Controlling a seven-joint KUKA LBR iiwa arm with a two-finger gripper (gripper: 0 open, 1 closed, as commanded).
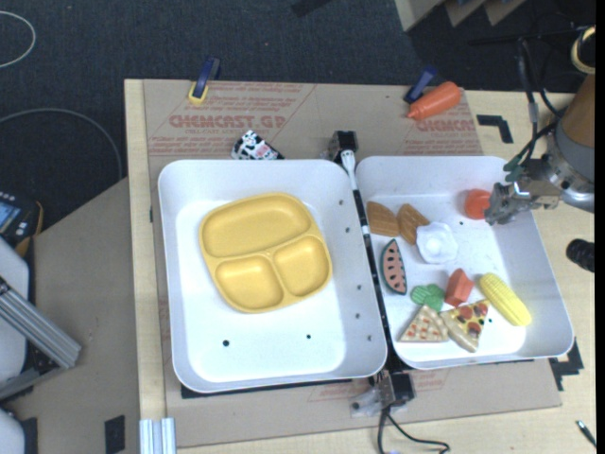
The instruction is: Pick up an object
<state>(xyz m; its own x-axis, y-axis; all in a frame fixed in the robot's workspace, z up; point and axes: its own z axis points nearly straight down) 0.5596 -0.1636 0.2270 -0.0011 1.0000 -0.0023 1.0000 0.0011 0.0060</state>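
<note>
Fingers' state cannot be told; the gripper (498,206) hovers beside an orange-red piece (476,201), corn (504,298) lying diagonally below.

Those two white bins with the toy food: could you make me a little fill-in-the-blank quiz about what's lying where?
1. The yellow divided plate lies in the ____ bin.
2. The plate has ____ compartments.
3. The corn cob lies in the ____ bin.
4. The orange carrot lies ____ both bins, on the board.

Missing words: left; three; right; outside
</note>
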